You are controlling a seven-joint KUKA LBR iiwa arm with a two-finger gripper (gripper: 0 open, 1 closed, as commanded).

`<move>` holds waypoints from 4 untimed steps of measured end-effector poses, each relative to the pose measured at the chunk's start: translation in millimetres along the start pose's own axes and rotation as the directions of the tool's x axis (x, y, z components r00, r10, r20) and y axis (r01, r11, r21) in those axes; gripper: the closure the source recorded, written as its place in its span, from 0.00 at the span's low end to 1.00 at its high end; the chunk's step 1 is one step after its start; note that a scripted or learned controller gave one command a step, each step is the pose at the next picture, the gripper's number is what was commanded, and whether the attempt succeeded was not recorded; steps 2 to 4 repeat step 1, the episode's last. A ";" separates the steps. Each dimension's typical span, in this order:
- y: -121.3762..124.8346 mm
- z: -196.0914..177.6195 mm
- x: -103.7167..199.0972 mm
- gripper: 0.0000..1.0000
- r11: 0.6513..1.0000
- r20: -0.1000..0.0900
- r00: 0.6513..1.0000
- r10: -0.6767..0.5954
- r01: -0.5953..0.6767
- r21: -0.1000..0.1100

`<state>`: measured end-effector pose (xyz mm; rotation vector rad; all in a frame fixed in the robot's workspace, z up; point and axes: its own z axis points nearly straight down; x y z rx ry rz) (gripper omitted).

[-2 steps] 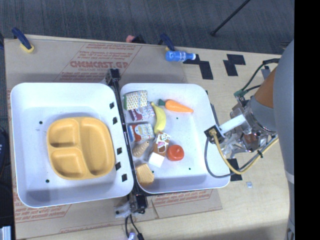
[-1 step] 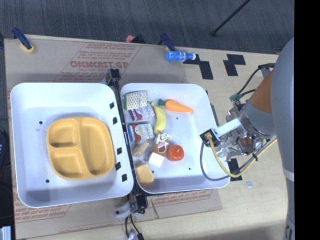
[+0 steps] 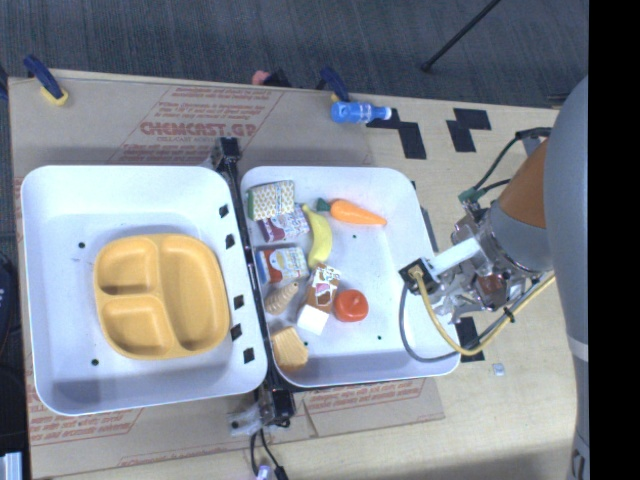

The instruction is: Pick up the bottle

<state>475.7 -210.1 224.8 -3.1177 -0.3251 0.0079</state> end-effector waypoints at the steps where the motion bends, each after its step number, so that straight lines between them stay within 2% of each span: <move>1: 0.1 3.0 0.1 1.00 1.000 0.000 1.000 0.000 0.000 0.000; 4: 0.1 3.0 0.1 1.00 1.000 0.000 1.000 0.000 0.000 0.000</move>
